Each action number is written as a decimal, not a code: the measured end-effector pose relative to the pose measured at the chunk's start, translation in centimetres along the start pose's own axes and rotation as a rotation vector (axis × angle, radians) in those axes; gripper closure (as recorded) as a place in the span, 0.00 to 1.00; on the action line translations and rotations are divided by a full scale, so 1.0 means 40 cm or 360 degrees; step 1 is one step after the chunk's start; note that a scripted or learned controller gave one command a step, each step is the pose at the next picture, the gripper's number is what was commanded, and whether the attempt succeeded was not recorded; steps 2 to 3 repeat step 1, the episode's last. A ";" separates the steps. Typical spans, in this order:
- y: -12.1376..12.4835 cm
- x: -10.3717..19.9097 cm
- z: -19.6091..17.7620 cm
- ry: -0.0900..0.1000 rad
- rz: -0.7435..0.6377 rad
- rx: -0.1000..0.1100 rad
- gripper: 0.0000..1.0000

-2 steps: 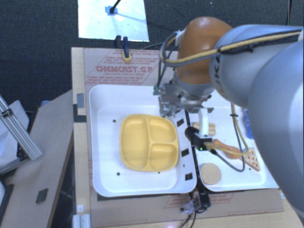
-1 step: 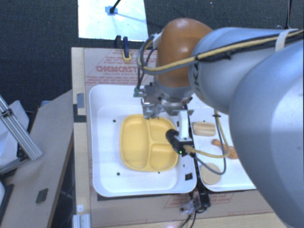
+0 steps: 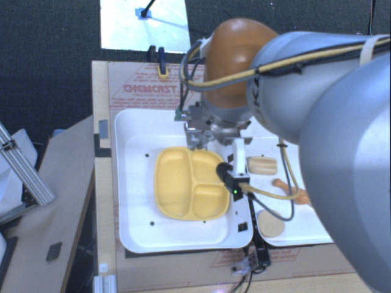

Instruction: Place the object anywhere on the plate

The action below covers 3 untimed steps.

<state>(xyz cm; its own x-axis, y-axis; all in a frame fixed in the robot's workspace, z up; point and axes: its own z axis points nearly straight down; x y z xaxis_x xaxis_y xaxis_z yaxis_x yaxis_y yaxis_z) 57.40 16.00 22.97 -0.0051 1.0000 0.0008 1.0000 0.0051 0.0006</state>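
1. Across the right half of the view, from two o'clock to five o'clock, the grey arm (image 3: pixel 324 102) filled the frame, its orange band (image 3: pixel 235 60) bulging at twelve o'clock of the bins, with a yellow cable running along the top of it.
2. Under the arm lay the left bin (image 3: pixel 134 182), white and shallow, resting on a sheet printed with red letters.
3. At three o'clock of it sat the right bin (image 3: pixel 305 224), touching it side to side and largely hidden by the arm.
4. In the middle of the left bin lay the yellow plate (image 3: pixel 189 185), flat, divided into three compartments, all bare.
5. At one o'clock of the plate, over its far rim, hung the gripper (image 3: pixel 211 138); whether its pincer stood apart or together could not be told, and nothing showed between its tips.
6. In the right bin, at three o'clock of the plate and apart from it, lay a tan block (image 3: pixel 263 165).
7. At five o'clock of the plate, near the right bin's front edge, lay a tan disc (image 3: pixel 272 226).
8. Between block and disc lay an orange piece (image 3: pixel 292 191), partly hidden by cables.
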 end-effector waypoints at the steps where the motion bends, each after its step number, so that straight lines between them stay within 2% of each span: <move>1: 0.000 0.000 0.000 0.0000 0.0000 0.0000 0.00; 3: 0.000 0.000 0.000 0.0000 0.0000 0.0000 0.00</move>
